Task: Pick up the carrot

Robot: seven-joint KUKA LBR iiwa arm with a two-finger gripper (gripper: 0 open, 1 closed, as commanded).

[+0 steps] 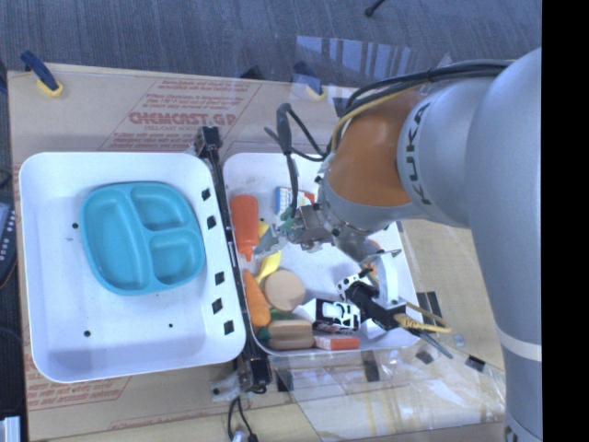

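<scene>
A tapered orange carrot [257, 299] lies along the left wall of the right bin [248, 166], near its front. A longer orange-red stick [245, 224] lies further back along the same wall. My gripper [296, 225] hangs low over the middle of the right bin, just right of the orange-red stick and behind the carrot. The grey arm with its orange band [368, 168] covers the bin's back right part. Nothing orange shows at the gripper.
Around the carrot lie a yellow piece [269, 265], a tan round item [283, 289], a brown bun-like item [291, 332], a red piece [340, 343] and a black-and-white object [336, 313]. A small blue-and-white box [287, 199] sits behind. The left bin [37, 247] holds a blue divided tray [143, 236].
</scene>
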